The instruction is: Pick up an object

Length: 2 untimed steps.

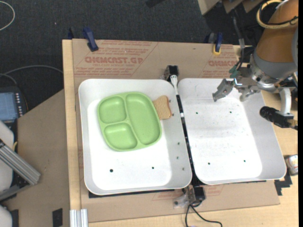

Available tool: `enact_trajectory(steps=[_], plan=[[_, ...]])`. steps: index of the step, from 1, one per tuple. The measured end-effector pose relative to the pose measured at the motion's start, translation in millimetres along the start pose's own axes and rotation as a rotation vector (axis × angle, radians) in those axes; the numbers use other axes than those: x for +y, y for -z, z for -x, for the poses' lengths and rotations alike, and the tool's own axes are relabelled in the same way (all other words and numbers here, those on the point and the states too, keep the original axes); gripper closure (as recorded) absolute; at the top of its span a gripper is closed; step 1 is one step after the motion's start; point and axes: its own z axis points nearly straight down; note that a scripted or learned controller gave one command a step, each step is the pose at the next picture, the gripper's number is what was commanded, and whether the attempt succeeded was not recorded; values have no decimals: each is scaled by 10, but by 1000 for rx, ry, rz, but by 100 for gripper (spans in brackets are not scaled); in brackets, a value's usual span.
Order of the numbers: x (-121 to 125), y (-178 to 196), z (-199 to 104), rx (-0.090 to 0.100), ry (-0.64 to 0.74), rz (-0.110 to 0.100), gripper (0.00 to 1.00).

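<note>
A green divided plate lies in the left bin. A tan, cracker-like piece rests against the plate's right rim, near the wall between the two bins. My gripper hangs over the far part of the right bin, well to the right of both objects. Its two grey fingers are spread apart, with nothing between them.
The bins sit on a brown board held by blue clamps at the back edge. A black fitting stands at the far end of the gap between the bins. Cables run off the front.
</note>
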Motion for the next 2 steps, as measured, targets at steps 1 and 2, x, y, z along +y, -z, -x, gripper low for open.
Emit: enact_trajectory(steps=[1,2], plan=[[-503,600,-962,4,9,2,0],[-486,670,-901,0,0,1,100]])
